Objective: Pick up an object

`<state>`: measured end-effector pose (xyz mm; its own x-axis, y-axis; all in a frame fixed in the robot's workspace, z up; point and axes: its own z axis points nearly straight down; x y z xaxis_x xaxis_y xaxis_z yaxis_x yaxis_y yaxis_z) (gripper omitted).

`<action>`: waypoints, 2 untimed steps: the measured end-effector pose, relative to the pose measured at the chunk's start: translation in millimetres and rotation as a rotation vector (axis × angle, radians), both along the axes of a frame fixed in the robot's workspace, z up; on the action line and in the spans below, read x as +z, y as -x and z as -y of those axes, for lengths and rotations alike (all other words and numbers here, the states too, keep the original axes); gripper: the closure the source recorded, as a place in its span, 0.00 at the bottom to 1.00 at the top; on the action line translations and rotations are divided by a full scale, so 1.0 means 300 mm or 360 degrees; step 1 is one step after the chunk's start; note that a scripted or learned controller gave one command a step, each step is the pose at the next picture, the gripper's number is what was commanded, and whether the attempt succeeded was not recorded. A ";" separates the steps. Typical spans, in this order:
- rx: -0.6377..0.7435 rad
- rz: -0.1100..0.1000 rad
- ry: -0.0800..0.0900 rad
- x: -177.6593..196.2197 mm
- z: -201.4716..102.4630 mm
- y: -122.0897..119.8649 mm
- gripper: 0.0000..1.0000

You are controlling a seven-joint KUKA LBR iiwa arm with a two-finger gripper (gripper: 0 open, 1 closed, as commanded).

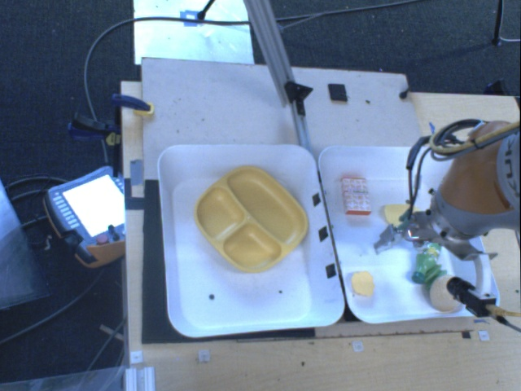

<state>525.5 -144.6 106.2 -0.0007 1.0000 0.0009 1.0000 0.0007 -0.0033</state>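
Note:
My gripper [390, 240] hangs low over the middle of the right bin [335, 218], reaching in from the right under the orange band of the arm [476, 187]. A small red-and-white box [356, 195] lies to its upper left. Just above it, partly behind the wrist, lies a pale yellow piece [396, 213]. A round yellow item [362, 283] sits below and left of the gripper. A green object [426, 265] and a beige round one [444, 294] lie to its lower right, close under the arm. Nothing shows between the gripper's tips.
The left bin [183, 292] holds a yellow divided plate [251, 217]. A metal pole [275, 47] slants across the board behind the bins. A handheld pendant [88, 214] sits off the bench at the left. Cables loop by the arm's wrist.

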 end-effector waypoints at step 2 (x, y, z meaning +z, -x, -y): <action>0.0004 0.0014 0.0004 0.195 0.017 -0.007 1.00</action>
